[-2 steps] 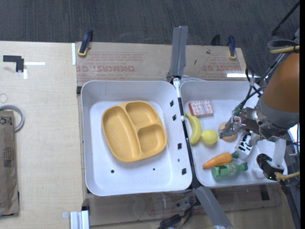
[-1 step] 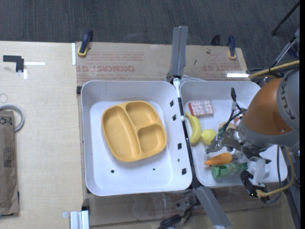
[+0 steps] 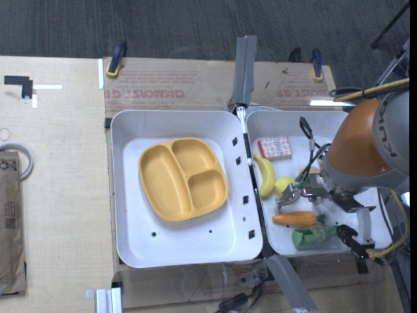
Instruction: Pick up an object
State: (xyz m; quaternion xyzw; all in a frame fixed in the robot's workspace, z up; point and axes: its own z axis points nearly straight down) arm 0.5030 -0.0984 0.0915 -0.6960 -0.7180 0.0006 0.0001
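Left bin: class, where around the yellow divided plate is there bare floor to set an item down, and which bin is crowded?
The left bin has bare floor in front of the yellow plate and along its left wall. The right bin is crowded: banana, carrot, green item, card box and gripper.

Right bin [image 3: 287, 117] largely covered by the arm [image 3: 365, 142], far corner hidden. Gripper [image 3: 291, 195] too small and cluttered to read. Brown bag [image 3: 10, 220] cut off at the left edge.
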